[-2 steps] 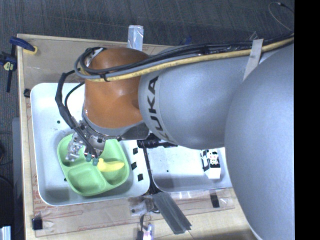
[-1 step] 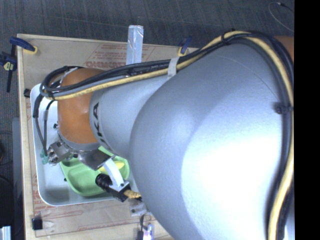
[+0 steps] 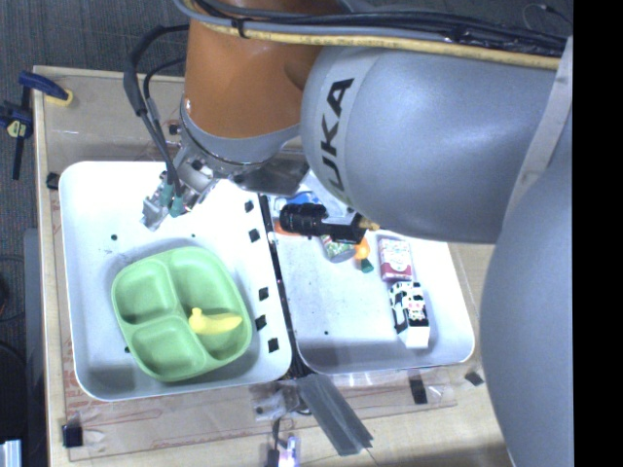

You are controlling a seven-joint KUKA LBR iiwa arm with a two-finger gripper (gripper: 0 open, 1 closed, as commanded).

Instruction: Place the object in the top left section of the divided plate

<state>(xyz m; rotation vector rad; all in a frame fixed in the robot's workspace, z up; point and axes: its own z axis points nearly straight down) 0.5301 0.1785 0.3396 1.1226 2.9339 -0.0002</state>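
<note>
Left shallow white plastic bin [image 3: 83,222] on the counter: my arm's tool [image 3: 159,205] hangs over the bin's upper left corner, above and apart from the green divided plastic plate [image 3: 119,300] that sits in the bin's lower half. Whether the tool is spread or pressed together I cannot tell from this slant, and I can make out nothing held in it. The small yellow curved piece [image 3: 216,323], banana-like, lies inside the plate on its right side, toward the lower right, so it is not in the top left section [image 3: 146,295], which looks bare. I take that yellow piece to be the object to move. In the right white bin [image 3: 448,348], well apart, lie a pink-and-white packet [image 3: 394,258] and a black-and-white box [image 3: 411,316]. To do the pick well, I judge the tool should travel down and right across the plate, line itself across the piece's narrow width and not along its curve, and descend clear of the raised dividers. A low, rounded piece may roll against a ridge, so a centred, slow grasp would serve best
</note>
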